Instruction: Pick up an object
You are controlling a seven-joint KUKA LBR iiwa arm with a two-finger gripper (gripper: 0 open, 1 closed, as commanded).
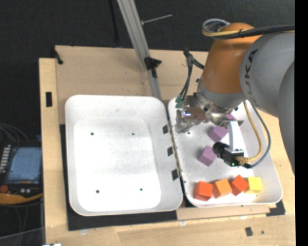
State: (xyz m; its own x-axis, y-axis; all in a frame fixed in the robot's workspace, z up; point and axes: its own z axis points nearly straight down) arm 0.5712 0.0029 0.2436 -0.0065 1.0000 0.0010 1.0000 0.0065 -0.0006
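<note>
While the arm [256, 60] is reaching in from the right over the right-hand bin [274, 188], four blocks are sitting in a row along that bin's near edge: a red-orange block [203, 190], an orange block [222, 187] touching it, a red block [239, 184], and a yellow block [254, 183] at the row's right end. Further back, a purple block [207, 156] is lying apart from the row near the bin's middle, and a second purple block [218, 133] is lying just beyond it, close under the wrist. The gripper [185, 118] is hanging over the bin's far left part, near the divide between the bins; whether the fingers are apart or closed I cannot tell. The left-hand bin [113, 152] is sitting beside it on the counter [92, 70]. A metal pole [136, 32] is slanting up behind the bins.
</note>
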